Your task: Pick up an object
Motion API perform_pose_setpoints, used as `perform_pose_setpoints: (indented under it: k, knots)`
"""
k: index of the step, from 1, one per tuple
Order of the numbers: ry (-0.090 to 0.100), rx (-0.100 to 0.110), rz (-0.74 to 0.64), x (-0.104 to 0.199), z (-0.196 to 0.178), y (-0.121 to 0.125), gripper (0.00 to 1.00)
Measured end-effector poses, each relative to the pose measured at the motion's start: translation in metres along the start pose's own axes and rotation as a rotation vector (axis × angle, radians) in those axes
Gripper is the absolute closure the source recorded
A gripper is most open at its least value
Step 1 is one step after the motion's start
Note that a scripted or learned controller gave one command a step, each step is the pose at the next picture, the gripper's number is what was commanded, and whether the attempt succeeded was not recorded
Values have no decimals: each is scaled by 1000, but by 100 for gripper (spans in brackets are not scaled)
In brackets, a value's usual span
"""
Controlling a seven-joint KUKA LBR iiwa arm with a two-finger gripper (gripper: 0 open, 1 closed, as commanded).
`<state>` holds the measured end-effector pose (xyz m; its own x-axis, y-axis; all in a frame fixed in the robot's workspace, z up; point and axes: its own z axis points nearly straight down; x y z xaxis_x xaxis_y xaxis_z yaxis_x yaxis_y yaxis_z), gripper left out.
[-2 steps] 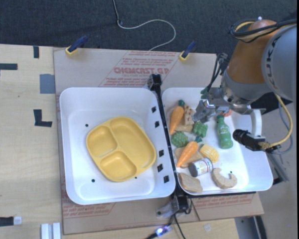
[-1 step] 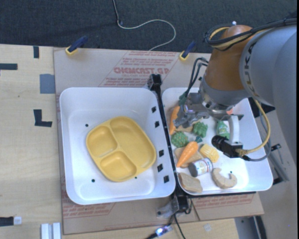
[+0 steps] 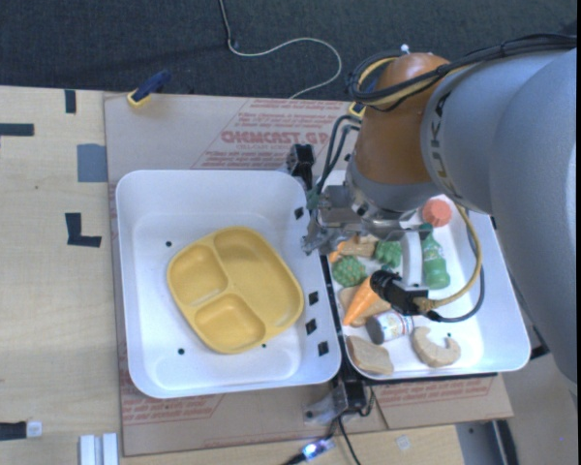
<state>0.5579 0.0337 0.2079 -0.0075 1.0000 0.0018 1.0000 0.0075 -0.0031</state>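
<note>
My gripper point(image 3: 331, 227) hangs over the left edge of the right bin point(image 3: 504, 303), under the orange wrist band. Just below it lie a tan piece point(image 3: 356, 249) and a green broccoli-like piece point(image 3: 349, 271). An orange carrot point(image 3: 362, 301), a small bottle point(image 3: 391, 328), two bread-coloured pieces point(image 3: 370, 356) point(image 3: 436, 347), a green bottle point(image 3: 434, 265) and a red-orange ball point(image 3: 438, 211) are spread through the same bin. The arm hides the bin's far part.
The left bin point(image 3: 150, 260) holds a yellow divided plate point(image 3: 234, 289). A black cable point(image 3: 455, 303) loops over the right bin's items. The bins rest on a cardboard sheet point(image 3: 223, 134), with a yellow-blue clip point(image 3: 147, 88) at its far left corner.
</note>
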Motion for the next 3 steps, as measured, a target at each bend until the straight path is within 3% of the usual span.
perform_pose_setpoints:
  k: [1, 2, 3]
  knots:
    - [-1, -1, 1, 36, -7, -8, 100]
    - [-2, -3, 6, 25, -24, -9, 100]
    - [-3, 0, 6, 31, -9, 3, 100]
